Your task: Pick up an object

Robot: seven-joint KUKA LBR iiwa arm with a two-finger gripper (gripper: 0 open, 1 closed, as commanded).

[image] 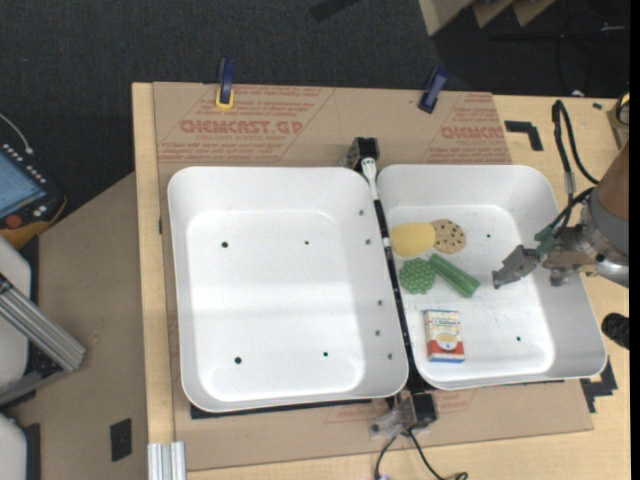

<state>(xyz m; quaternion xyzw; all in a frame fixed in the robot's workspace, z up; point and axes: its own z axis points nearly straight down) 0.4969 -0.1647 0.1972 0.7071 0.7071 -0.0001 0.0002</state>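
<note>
The right bin (530,193) holds several small items. A yellow rounded piece (412,238) lies beside a chocolate-chip cookie (450,235) near the bin's left wall. Below them rests a green toy with a round head and a handle (436,275). A small red and white packet (444,334) lies flat toward the front. My gripper (532,271) hovers over the right side of this bin, to the right of the green toy and apart from it. Its fingers are spread open with nothing between them.
The left bin (190,268) sits beside the right one on a cardboard-covered bench (300,118). Clamps (226,90) hold the board at the back. A black cable (565,153) runs down at the right, near the arm.
</note>
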